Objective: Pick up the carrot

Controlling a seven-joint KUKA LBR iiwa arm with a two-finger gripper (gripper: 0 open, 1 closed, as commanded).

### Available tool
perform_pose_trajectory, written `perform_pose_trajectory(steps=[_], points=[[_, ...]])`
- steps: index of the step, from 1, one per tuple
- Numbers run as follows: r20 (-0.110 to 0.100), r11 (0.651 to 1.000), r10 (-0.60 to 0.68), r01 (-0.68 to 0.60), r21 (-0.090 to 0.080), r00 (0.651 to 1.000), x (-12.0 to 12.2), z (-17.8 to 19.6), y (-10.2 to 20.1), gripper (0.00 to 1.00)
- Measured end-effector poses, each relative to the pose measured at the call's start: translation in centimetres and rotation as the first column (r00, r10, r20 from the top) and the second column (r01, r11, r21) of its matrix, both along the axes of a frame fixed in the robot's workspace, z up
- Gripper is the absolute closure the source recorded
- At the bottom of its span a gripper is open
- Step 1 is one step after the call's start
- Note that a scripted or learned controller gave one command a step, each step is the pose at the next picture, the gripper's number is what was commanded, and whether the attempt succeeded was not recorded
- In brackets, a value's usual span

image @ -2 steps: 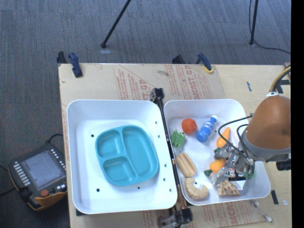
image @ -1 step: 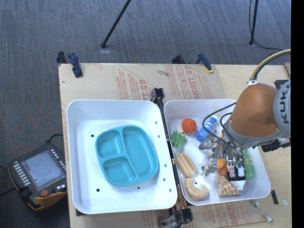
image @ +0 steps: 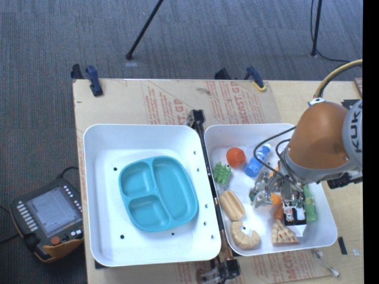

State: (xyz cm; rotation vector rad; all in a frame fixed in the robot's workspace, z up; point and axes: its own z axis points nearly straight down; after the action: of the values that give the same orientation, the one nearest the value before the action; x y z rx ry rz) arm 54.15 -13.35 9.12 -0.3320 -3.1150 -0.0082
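Carrot [image: 276, 199]: lay in the right bin [image: 249, 136], a small orange bit showing just under my pincer, most of it hidden by the fingers and wrist. A second orange bit showed near the bottom of the pincer, beside the sandwich wedge; I could not tell whether it was the same piece.
Pincer [image: 269, 193]: hung low over the middle of the right bin, right at the carrot. Whether it stood wide, narrow or clamped on anything, I could not tell; metal and cables blurred together.
Arm [image: 317, 138]: mine reached in from the right, the orange band bulking over the bin's right half and hiding what lay beneath.
Green piece [image: 309, 209]: an upright green thing stood just right of the pincer, touching or nearly so.
Sandwich wedge [image: 285, 234]: triangular, tan, near the bin's front right corner.
Bitten round [image: 245, 236]: beige ring-like bread at the front edge, left of the wedge.
Bread roll [image: 232, 205]: tan oblong, left of the pincer, well inside the bin.
Green leafy toy [image: 222, 173]: sat by the left wall.
Tomato [image: 235, 156]: red-orange ball toward the back.
Blue item [image: 253, 167]: just right of the tomato, near my wrist.
Left bin [image: 98, 158]: held a blue divided plate [image: 158, 192], three compartments.
Bench [image: 148, 99]: brown board, blue clamps [image: 93, 79] at the back edge.
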Motion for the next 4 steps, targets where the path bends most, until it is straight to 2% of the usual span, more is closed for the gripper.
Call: perform_pose_trajectory(steps=[1,2,3,4], points=[[0.0,1.0,0.0,0.0,0.0,1.0,0.0,0.0,0.0,0.0],[-0.004,1.0,-0.006,0.006,0.003,1.0,0.0,0.7,0.1,1.0],[-0.004,1.0,-0.006,0.006,0.003,1.0,0.0,0.7,0.1,0.0],[0.005,0.852,0.524,-0.524,-0.001,0.852,-0.3,-0.7,3.1,0.0]])
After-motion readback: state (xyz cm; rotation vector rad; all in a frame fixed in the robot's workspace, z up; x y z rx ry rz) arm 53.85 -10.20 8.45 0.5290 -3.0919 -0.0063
